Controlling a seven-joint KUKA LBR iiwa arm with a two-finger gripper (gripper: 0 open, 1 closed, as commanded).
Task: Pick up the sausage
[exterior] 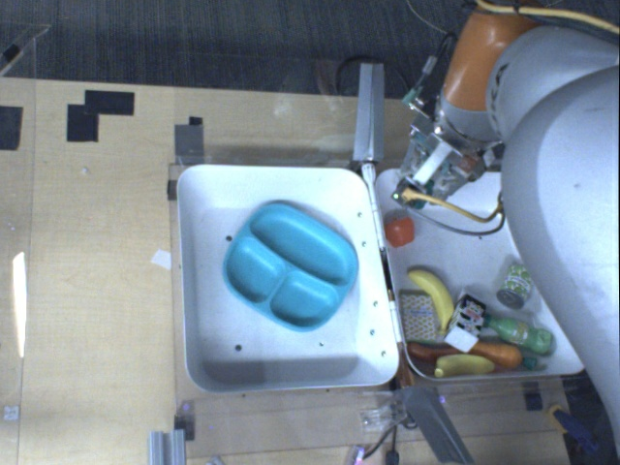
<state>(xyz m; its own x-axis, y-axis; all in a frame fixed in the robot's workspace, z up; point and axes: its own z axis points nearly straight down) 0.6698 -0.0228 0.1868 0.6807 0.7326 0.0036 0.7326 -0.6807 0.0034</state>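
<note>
Two shallow white bins sit side by side. The left bin (208, 260) holds one item, a blue three-compartment plate (291, 264) lying near its middle. The right bin (484, 194) holds a cluster along its near edge: one banana (433, 295), one second yellow curved piece (463, 365) that may be another banana or a pepper, one brown sausage (496, 353) lying flat between that yellow piece and a green bottle (515, 332), one small striped can (516, 284), one small black-and-white box (467, 316) and one flat speckled pad (418, 315). A single small red-orange block (399, 230) sits apart, near the bin's left wall. The gripper (418, 187) hangs over the far left part of the right bin, just above the red-orange block and well apart from the sausage; nothing shows between its fingers, but whether they are spread or pressed together cannot be told from this angle.
</note>
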